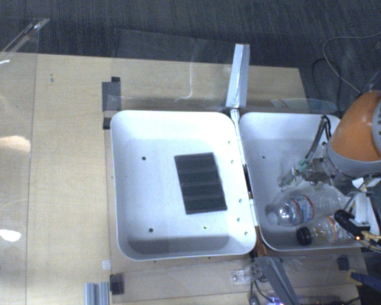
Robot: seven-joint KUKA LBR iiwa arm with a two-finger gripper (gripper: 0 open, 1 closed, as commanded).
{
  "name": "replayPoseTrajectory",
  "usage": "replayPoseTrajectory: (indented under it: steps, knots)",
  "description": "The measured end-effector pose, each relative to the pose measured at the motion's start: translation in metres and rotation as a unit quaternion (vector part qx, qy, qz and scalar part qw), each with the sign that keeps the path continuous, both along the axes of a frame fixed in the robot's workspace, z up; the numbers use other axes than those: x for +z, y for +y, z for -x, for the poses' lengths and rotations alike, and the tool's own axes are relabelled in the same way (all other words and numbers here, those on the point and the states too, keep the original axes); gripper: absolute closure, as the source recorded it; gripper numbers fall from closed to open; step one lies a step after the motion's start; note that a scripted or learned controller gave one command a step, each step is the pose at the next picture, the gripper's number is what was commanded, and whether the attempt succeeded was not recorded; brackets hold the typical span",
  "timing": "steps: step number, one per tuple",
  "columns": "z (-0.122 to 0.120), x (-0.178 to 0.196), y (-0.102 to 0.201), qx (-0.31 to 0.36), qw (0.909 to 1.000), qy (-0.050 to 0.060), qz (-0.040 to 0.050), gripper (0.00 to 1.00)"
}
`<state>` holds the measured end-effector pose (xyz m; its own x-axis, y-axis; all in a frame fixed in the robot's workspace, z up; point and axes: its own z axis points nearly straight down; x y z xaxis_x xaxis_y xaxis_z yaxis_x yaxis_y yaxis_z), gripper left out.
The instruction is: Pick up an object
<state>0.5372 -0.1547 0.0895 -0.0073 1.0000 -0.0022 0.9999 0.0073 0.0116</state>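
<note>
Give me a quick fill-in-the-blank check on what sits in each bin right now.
1. The ribbed black rectangular block lies in the ____ bin.
2. The clear plastic bottles lie in the ____ bin.
3. The bottle nearest the front edge has a cap coloured ____.
4. The arm hangs over the ____ bin.

Missing words: left; right; black; right

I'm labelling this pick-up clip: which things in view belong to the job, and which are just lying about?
Job:
gripper, low in the right bin
clear bottle with a white cap
clear bottle with a black cap

Lying about:
dark ribbed block in the left bin
</note>
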Motion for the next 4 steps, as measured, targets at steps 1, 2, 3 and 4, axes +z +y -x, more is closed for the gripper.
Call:
replayPoseTrajectory:
  steps: [1, 2, 3, 4]
  knots:
    - [-0.084, -0.002, -0.009, -0.040, 0.9992, 0.002, -0.0008, 0.00]
    - [-0.135, 0.025, -0.033, 0.026, 0.9997, 0.001, 0.0004, 0.00]
    - [-0.084, 0.084, -0.043, 0.106, 0.9943, 0.002, 0.0009, 0.00]
    - [-0.027, 0.000, 0.005, 0.160, 0.9871, 0.000, 0.0014, 0.00]
